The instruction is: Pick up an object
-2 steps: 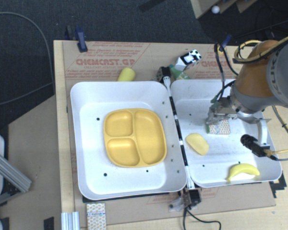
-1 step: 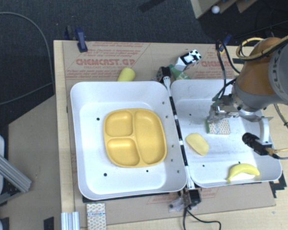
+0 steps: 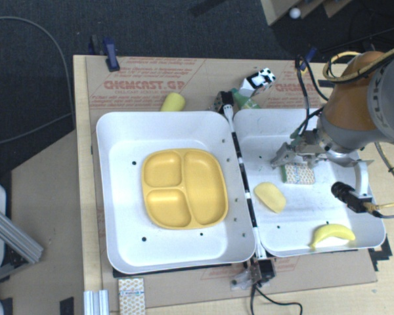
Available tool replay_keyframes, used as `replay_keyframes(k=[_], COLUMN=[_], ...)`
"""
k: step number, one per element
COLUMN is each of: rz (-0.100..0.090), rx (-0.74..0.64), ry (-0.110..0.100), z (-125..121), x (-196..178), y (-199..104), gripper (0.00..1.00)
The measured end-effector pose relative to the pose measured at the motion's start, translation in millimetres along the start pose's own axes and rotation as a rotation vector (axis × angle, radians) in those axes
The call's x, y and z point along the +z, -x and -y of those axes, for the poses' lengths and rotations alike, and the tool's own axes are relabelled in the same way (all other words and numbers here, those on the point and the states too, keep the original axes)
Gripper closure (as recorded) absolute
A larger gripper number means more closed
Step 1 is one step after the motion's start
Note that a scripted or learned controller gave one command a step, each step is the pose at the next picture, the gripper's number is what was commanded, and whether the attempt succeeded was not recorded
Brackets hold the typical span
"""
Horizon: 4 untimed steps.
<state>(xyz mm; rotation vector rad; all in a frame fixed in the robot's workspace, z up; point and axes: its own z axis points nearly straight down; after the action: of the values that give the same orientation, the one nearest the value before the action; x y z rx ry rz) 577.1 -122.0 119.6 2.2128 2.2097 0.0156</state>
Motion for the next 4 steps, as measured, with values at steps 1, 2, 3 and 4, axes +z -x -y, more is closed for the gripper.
replay_keyframes(k=[1, 2, 3, 4], rz=[0.000, 0.004, 0.004, 0.005], rx=[-0.001, -0.001, 0.000, -0.001], ry=[-0.010, -0.005, -0.005, -0.003], z=[-10, -11, -11, -12], x=[31, 20, 20, 10], y=[7, 9, 9, 8], gripper=[0.00, 1.00, 0.00, 1.00])
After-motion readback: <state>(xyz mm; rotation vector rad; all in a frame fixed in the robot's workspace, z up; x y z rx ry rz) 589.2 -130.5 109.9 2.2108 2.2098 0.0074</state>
